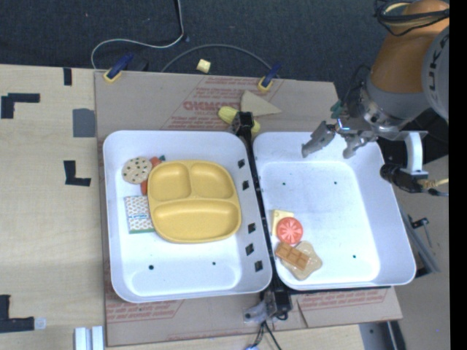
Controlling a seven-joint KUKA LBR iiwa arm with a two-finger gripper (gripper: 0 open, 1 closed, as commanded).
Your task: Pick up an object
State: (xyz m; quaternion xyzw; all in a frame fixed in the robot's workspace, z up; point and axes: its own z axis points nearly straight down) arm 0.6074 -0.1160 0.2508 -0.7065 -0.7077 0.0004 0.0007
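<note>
The grey arm with its orange band (408,28) reaches in from the right, and its two-finger gripper (334,144) hangs over the far edge of the right shallow white bin (365,217). The two grey fingers (317,140) are spread apart with nothing between them.

The things that could be picked up lie in the near left corner of that right bin, well apart from the gripper. A round red tomato-like slice (290,230) sits on a pale yellow square piece (279,218) (only the piece's far corner shows past the slice). Just nearer the camera, touching or almost touching the slice, is a tan waffle-patterned block (298,259) lying flat.

The left shallow white bin (182,279) holds a yellow plastic divided plate (194,200) with three compartments, lying flat in the middle. Beside its left edge are a round speckled cookie (136,169), a small red and green item (152,165) partly hidden between cookie and plate, and a small flat printed packet (137,214) that touches the plate's rim.

Both bins rest on a brown cardboard sheet (204,100). A yellow banana-shaped toy (230,114) lies on the cardboard just beyond the bins, near the black divider (252,195) between them.
</note>
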